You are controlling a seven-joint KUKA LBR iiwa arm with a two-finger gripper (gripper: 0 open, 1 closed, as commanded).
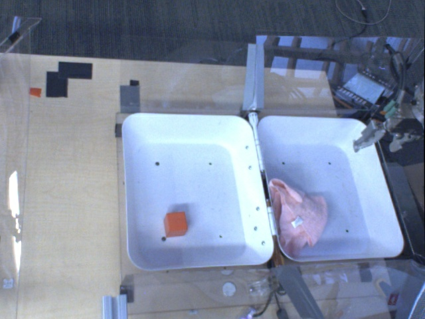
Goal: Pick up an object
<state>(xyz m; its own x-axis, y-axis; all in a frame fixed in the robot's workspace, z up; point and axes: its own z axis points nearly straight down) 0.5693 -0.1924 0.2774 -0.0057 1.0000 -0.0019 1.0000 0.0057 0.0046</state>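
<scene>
Robot gripper (pixel 367 140): small pale grey metal part with slim, angular fingers, seen at the right edge of the camera view. Behind it, a darker grey-and-black body with blurred detail. A short green piece, perhaps a cable, and thin dark wires sit above it. No markings or screws can be made out.

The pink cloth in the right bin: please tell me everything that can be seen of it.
The cloth is pale pink and looks soft, like thin fabric. It lies crumpled in a loose heap with many folds, not spread flat. A small white tag or label sits near its middle. It rests on the floor of the right bin, in the near left corner, and its left edge lies against the bin's wall beside the divide between the two bins. Nothing else touches it.
</scene>
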